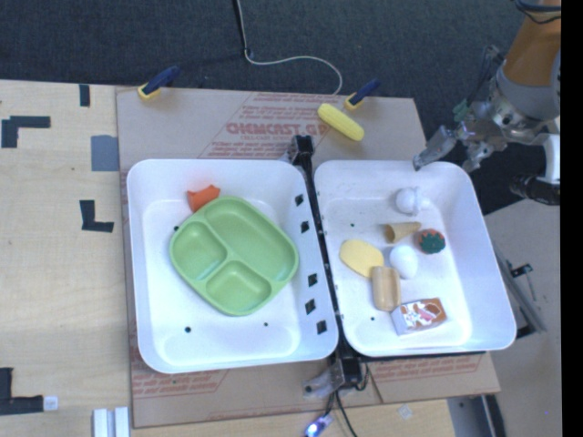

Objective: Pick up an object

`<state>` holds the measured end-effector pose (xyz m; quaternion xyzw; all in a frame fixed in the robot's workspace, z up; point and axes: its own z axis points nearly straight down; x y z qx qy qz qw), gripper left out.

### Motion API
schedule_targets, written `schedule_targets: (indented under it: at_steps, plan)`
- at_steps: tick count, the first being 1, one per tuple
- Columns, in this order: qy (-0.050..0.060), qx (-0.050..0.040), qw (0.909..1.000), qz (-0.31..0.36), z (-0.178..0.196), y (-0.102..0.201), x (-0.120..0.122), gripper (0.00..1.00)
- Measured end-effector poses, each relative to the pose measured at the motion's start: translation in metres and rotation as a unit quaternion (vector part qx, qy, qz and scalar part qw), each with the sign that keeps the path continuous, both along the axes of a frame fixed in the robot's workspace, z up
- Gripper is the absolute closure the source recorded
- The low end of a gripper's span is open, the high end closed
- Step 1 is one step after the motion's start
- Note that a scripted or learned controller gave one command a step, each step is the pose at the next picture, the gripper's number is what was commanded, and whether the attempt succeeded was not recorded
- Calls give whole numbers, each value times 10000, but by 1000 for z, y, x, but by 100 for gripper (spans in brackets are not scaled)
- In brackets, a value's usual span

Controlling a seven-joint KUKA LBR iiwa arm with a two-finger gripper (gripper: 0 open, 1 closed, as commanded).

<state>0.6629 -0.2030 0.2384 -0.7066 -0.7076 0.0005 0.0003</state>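
Observation:
The right bin [474, 244] holds several small items: a white ball [405, 198], a tan cone [401, 231], a red and green berry [430, 240], a yellow piece [362, 256], a white egg [403, 260], a tan bread roll [385, 288] and a red carton [420, 315]. My gripper [453, 157] hangs over the bin's far right rim, above and to the right of the white ball. Its fingers are spread open with nothing between them.
The left bin [146, 271] carries a green divided plate [234, 253] and an orange piece [203, 196] at the plate's far edge. A yellow object [341, 122] lies on the cardboard behind the bins, between two clamps [158, 82] [363, 92]. A cable crosses the back.

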Motion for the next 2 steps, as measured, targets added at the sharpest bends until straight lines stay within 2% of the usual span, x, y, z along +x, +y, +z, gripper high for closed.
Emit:
schedule_targets:
  at_steps: [1,2]
  plan:
    - [45,15,10000,-9,-160,0,-75,0]
    - [-9,-2,10000,5,-154,1,-28,0]
